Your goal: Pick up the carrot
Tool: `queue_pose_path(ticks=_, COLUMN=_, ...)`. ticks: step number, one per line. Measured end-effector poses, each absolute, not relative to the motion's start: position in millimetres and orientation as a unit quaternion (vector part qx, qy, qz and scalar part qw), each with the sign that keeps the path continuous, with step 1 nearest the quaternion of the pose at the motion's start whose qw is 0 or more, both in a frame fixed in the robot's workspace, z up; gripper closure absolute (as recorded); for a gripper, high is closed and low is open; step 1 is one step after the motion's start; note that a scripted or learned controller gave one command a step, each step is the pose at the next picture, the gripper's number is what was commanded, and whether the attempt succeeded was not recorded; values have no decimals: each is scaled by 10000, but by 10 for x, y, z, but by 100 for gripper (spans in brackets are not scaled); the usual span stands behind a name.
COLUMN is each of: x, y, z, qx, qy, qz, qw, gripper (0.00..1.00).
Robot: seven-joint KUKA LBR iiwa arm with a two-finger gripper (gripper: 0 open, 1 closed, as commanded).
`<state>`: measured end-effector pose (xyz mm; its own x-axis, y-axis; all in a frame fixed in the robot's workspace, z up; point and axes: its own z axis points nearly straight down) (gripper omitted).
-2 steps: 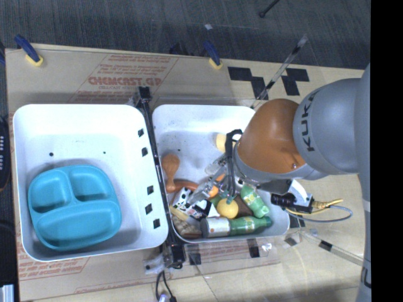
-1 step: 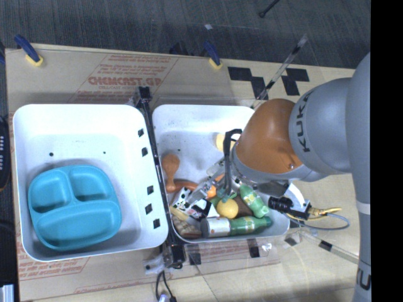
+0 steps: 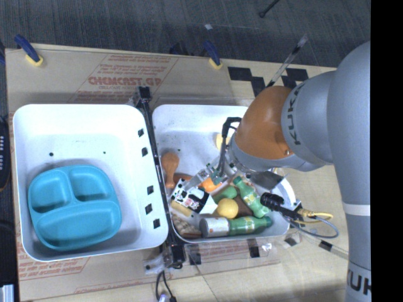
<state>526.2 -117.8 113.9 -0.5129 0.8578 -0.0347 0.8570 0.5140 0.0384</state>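
Note:
A small bright orange piece that looks like the carrot (image 3: 208, 185) lies in the right bin (image 3: 189, 121), in a pile of items and partly covered by them. My gripper (image 3: 216, 173) reaches down into this pile from the right, its tip right at the orange piece. The grey wrist and orange band (image 3: 267, 131) hang over the bin's right half and hide what is under them. I cannot make out whether anything is held.
Around the carrot lie a brown-orange rounded item (image 3: 170, 164), a black-and-white box (image 3: 187, 197), a yellow lemon (image 3: 228, 208), two green bottles (image 3: 250, 197) and a silver can (image 3: 214, 226). The left bin (image 3: 75, 121) holds a blue divided tray (image 3: 74, 203).

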Motion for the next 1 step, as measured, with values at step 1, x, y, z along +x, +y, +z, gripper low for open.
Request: queue_pose_path(ticks=1, x=5288, y=-1162, z=1252, qx=4896, qy=8715, qz=96, qw=261, gripper=100)
